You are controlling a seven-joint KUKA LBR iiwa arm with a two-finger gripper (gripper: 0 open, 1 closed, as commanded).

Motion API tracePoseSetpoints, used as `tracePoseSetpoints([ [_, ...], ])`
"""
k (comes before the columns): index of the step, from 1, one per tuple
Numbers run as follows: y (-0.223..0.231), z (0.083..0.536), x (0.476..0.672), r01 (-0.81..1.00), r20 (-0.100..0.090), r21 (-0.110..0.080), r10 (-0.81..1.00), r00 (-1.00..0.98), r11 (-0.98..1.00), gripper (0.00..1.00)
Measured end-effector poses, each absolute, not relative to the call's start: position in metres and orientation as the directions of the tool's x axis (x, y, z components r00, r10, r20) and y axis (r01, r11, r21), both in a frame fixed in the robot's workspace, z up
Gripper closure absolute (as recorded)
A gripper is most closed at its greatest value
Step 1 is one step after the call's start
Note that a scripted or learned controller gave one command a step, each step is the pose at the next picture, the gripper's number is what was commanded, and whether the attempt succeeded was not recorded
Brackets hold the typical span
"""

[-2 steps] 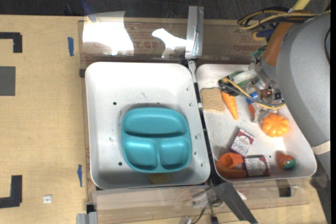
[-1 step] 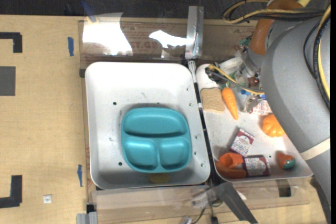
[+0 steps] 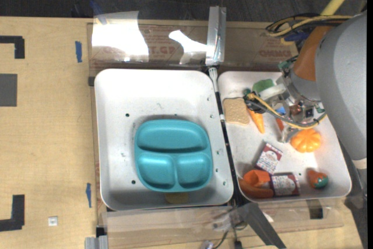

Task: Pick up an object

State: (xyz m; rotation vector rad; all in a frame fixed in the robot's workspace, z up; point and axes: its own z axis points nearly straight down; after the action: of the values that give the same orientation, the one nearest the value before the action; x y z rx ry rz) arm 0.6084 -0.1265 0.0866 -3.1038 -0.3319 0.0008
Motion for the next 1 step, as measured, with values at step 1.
tracePoseSetpoints([
  [1,-0.1040,0.0873,0.6547,0.200,-0.002,-0.002,0.200,0.980,-0.980,0.00],
])
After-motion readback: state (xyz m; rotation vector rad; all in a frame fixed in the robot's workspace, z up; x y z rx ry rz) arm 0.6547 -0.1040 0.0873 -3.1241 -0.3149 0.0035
